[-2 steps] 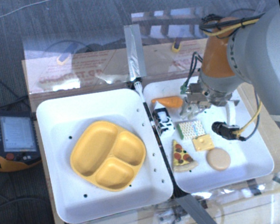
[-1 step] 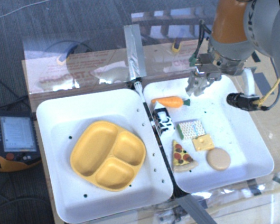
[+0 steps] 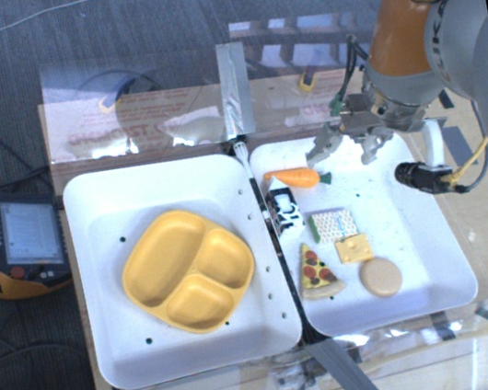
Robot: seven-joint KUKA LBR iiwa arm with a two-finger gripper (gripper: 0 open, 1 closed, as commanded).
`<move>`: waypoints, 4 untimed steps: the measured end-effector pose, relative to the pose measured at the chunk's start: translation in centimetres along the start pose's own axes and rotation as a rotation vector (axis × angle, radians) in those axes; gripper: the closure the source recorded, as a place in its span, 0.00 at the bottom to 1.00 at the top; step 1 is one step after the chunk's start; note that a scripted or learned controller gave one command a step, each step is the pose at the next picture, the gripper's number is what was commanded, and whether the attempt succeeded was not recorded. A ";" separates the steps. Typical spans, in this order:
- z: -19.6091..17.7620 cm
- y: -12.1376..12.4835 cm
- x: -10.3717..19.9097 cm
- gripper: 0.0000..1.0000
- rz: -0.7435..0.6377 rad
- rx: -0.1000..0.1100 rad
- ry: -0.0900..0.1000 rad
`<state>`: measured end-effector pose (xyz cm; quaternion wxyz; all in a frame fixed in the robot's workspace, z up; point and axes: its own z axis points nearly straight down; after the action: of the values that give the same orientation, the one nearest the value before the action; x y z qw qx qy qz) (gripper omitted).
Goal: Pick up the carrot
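The carrot (image 3: 292, 178), orange with a small green tip at its right end, lies flat near the back left corner of the right bin (image 3: 428, 232). My gripper (image 3: 346, 149) hovers over the back of that bin, just right of the carrot and a little above it. Its two grey fingers (image 3: 322, 148) stand spread apart with nothing between them. The carrot is fully visible and untouched.
In the right bin lie a black-and-white packet (image 3: 283, 209), a patterned square (image 3: 333, 223), a cheese slice (image 3: 353, 248), a pizza slice (image 3: 316, 272) and a tan round cookie (image 3: 381, 276). The left bin (image 3: 102, 289) holds a yellow divided plate (image 3: 188, 269). A teach pendant (image 3: 14, 244) sits far left.
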<state>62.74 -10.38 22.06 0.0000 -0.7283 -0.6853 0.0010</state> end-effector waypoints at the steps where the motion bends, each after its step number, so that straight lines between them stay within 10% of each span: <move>1: 11.8 1.5 -0.2 0.00 -0.176 -0.001 -0.001; 2: 13.2 4.1 0.3 0.00 -0.247 0.002 -0.004; 3: 3.6 3.9 3.3 0.00 -0.423 -0.002 -0.003; 4: 12.0 3.9 -1.1 0.00 -0.607 -0.009 0.000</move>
<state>66.53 -11.68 10.04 -0.0029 -0.4901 -0.8716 -0.0022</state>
